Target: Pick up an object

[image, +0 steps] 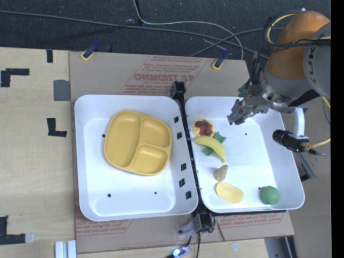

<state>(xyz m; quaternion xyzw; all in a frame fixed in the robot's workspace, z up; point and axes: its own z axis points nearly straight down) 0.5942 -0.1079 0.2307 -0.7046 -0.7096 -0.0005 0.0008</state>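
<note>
In the right-hand shallow white bin point(279, 160) lies a small scatter of toy food. A yellow plastic banana point(214, 147) curves down from the bin's upper left, just below a small red and yellow piece point(204, 127) that looks like a pizza slice or similar, with a dark green bit point(219, 138) beside it. Lower down sit a small tan lump point(221, 172), a flat pale yellow oval piece point(229, 192) and, near the lower right corner, a green ball-shaped fruit point(270, 195). The left bin point(88, 160) carries a yellow divided plastic plate point(137, 142).

The gripper point(237, 115) hangs over the upper part of the right bin, right of the red and yellow piece and apart from it, with nothing seen between its fingers; whether they stand wide or narrow I cannot tell from this slanted view.

Any of these would probably be light, stiff and somewhat slick. The banana seems the nearest fair target: taken across its narrow middle, it should sit between the fingers without rolling. The green ball would likely squirt sideways unless caught squarely across its widest part, and the flat yellow oval lies too low on the bin floor to pinch easily.
</note>
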